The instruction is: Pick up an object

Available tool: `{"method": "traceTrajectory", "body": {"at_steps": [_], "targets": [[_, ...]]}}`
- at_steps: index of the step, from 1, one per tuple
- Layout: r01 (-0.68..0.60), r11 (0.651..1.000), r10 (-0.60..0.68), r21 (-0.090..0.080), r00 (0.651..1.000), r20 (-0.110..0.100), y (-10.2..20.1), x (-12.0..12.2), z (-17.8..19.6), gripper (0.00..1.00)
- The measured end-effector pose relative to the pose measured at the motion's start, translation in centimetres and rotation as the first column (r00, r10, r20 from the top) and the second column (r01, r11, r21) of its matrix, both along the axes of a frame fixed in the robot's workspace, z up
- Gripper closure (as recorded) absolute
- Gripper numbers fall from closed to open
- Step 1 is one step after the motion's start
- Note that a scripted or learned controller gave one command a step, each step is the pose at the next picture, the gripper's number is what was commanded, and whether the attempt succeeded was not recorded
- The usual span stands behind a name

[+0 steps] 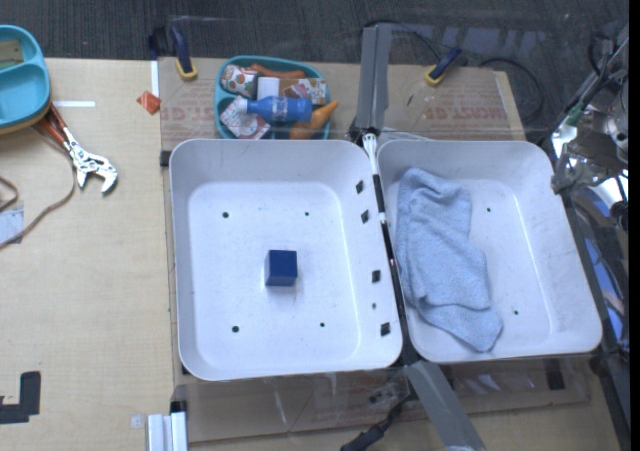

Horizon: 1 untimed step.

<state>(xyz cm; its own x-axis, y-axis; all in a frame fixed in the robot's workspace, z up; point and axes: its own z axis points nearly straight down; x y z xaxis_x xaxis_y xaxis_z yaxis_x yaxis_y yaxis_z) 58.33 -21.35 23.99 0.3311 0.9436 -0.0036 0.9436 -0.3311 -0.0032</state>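
A small dark blue cube (282, 267) rests on the floor of the left white bin (195, 269), a little below its middle. A crumpled light blue-grey towel (445, 257) lies in the left half of the right white bin (540, 239), running from its back toward its front. My gripper (590, 147) shows as metal parts at the right edge of the view, beside the right bin's far right corner. It is well away from both the cube and the towel, and nothing is seen in it.
Behind the left bin stands a teal tray (236, 77) of mixed small items, including a blue bottle. A wrench (88, 167) and a teal dish (20, 74) lie on the wooden bench at left. Clamps hold the bins along the middle seam (378, 229).
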Motion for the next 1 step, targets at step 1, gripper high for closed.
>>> {"method": "traceTrajectory", "body": {"at_steps": [1], "targets": [[0.345,0.939,-0.345,0.002,0.939,0.000,9.72,5.61,-9.52,1.00]]}}
